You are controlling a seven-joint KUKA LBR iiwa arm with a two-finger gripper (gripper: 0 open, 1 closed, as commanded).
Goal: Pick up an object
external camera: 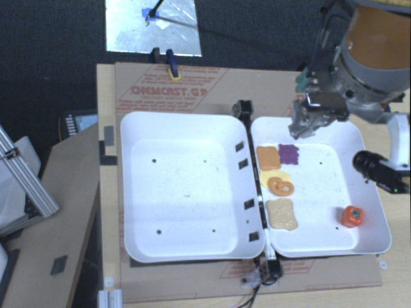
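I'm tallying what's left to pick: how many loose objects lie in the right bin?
5, all in the right white bin: an orange square piece, a purple piece, an orange pretzel-shaped piece, a tan bread-like slice and a red-orange round object. The arm may hide others.

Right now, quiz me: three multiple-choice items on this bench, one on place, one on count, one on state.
1. Where do the objects lie?
A. Left bin
B. Right bin
C. On the cardboard

2. How many objects are in that bin?
A. Two
B. Five
C. Nine

3. Where is the gripper?
A. Above the bin's far edge, away from the objects
B. Pressed on the red piece
C. Over the left bin

Key:
1 B: the orange slab, purple piece, pretzel-like piece, tan slice and red piece all sit in the right bin.
2 B: those five.
3 A: the gripper hangs at the far rim.
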